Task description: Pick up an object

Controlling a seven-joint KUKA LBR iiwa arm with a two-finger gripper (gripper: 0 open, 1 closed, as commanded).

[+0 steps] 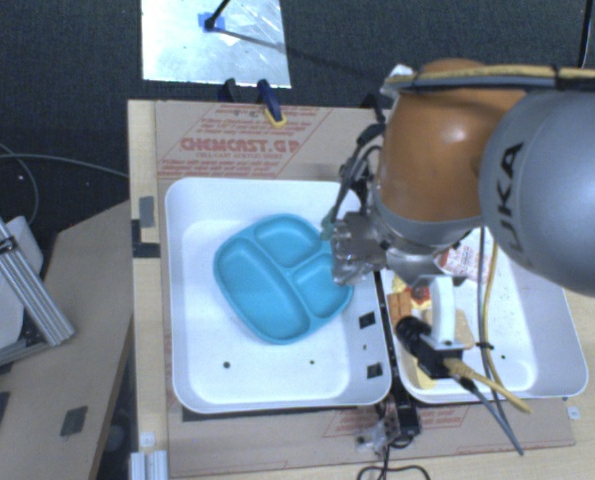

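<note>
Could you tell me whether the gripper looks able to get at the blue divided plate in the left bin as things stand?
Probably yes. The gripper sits right at the blue plate's right edge, and nothing else lies on or beside the plate in the left bin.

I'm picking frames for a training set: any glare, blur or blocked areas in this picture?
In the camera view, glare washes out the shiny sheet at the top; the arm looms large and soft-edged, blocking much of the right bin; the blue tray in the left bin is evenly lit and fairly sharp; the gripper sits blurred at the tray's right edge.
</note>
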